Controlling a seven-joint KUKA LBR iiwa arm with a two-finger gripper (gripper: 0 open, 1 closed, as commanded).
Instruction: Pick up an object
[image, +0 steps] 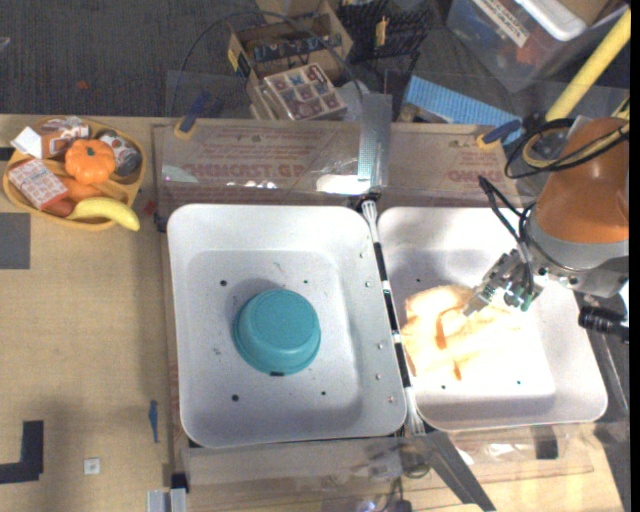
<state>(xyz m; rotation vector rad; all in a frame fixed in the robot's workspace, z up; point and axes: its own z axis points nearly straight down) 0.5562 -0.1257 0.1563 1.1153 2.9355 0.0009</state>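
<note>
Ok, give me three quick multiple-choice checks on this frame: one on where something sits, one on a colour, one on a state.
1. Where is the bowl?
A. left bin
B. right bin
C. on the bench outside the bins

2. What colour is the bowl?
A. red
B. teal
C. black

3. How does the bowl sit?
A. upright, opening up
B. on its side
C. upside down, base up

Answers:
1 A: it sits near the middle of the left bin, while the gripper is over the right bin, by a pale orange thing.
2 B: its whole surface reads blue-green.
3 C: a flat round base faces the camera and no hollow shows.
</note>
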